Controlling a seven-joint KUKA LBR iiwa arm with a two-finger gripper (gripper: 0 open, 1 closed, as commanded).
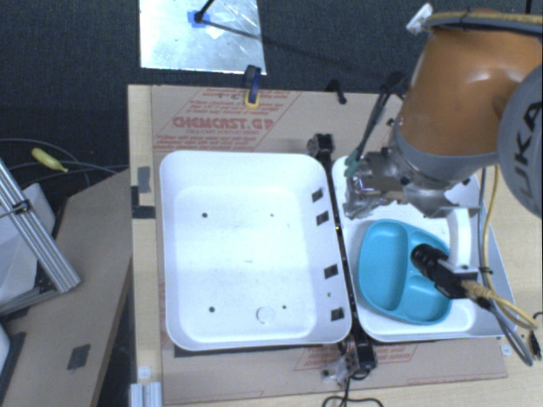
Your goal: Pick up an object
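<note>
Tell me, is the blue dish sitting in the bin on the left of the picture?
No, the blue dish lies in the right-hand bin, on the side where the arm reaches in.

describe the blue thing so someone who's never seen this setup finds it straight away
Of the two white bins side by side, look in the right bin. A shallow blue dish with rounded corners lies in it. Its bright blue stands out against all the white.

blue dish (pixel 389 271): turquoise, shallow, rounded corners, hollow side up, lying roughly flat. Sits lower right of frame in the right bin (pixel 416 332), toward its near wall and left side. Its right edge is partly hidden.
</note>
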